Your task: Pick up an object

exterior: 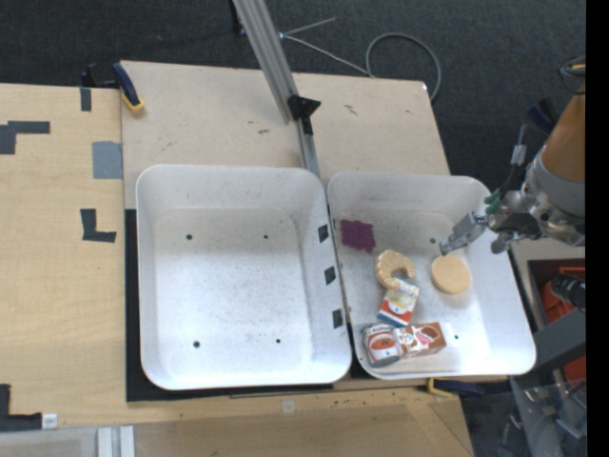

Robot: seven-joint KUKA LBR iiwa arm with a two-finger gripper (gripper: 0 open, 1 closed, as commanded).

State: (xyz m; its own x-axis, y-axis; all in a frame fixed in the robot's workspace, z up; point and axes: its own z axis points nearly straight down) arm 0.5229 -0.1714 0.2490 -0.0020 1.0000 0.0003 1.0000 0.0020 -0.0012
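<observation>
A pale wooden tabletop [57, 208] carries two shallow white bins side by side, on dark carpet. In the right bin [495, 341] lie the pickable things: a round tan disc [450, 275] near the middle, a bagel-like ring [394, 268] just left of the disc, a purple block [358, 234] farther left and up, a small packet [400, 305] below the ring, and a red-and-white box [406, 341] below that. The hand [476, 233] hangs up and right of the disc, fingers spread apart with nothing between them. The left bin [233, 184] sits beside.
</observation>
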